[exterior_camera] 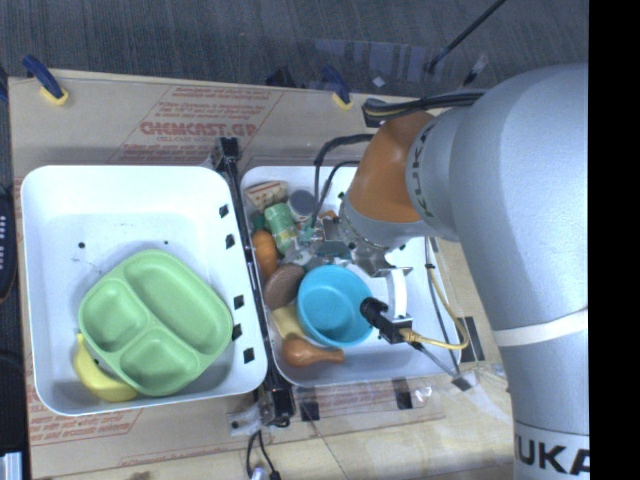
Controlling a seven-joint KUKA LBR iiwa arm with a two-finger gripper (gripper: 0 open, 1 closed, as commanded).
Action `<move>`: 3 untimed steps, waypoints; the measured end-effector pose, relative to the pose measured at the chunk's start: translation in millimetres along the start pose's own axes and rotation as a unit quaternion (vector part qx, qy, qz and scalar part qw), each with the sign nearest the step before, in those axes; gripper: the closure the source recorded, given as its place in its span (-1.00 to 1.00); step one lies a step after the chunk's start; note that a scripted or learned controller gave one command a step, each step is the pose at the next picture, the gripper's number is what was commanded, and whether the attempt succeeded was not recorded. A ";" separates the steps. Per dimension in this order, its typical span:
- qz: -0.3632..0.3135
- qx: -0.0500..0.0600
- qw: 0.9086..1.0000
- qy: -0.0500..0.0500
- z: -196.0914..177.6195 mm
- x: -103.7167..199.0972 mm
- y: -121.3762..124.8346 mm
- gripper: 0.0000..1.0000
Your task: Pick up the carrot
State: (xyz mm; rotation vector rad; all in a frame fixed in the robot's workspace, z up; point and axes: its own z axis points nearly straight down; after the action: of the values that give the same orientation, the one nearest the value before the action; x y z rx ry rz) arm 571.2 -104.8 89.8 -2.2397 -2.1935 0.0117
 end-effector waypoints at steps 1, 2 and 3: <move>0.051 -0.007 0.999 0.001 -108.2 23.0 70.0 -1.00; 0.027 -0.009 1.000 -0.002 -258.8 19.0 77.4 -1.00; 0.020 0.000 1.000 -0.002 -261.6 21.9 76.4 1.00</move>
State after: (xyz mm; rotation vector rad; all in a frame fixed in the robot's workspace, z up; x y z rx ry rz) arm 650.6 -84.4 350.6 -2.2845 -2.1505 0.0176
